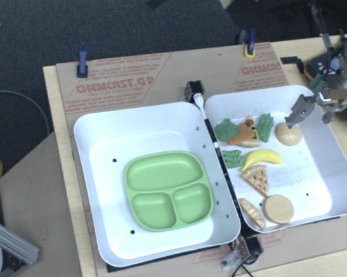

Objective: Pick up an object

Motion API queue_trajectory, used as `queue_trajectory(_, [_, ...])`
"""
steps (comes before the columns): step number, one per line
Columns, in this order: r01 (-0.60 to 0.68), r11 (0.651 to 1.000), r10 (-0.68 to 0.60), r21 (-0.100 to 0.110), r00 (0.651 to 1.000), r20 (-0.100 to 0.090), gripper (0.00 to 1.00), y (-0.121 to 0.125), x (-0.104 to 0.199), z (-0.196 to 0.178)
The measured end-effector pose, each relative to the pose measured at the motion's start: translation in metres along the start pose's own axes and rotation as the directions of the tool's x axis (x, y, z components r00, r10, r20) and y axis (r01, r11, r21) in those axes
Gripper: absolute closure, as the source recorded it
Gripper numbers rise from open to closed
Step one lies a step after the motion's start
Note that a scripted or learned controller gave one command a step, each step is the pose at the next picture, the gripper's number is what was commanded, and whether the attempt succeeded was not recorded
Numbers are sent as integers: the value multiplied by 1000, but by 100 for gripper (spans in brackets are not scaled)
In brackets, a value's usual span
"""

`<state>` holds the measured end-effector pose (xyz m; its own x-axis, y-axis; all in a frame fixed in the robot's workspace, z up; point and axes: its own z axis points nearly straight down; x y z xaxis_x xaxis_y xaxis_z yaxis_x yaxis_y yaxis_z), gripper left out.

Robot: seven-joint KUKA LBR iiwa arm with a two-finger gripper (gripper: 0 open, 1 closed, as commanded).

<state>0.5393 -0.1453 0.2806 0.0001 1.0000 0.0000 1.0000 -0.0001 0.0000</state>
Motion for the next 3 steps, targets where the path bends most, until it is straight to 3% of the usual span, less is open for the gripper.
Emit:
queue_trajectory(1, [5,1000,-5,16,1000,-7,0,-61,77,102])
queue_trajectory(2, [-4,1000,4,7,1000,-1,0,-62,35,201])
queue_trajectory(3, [-2,1000,2,-1,1000,1,100,-60,37,186])
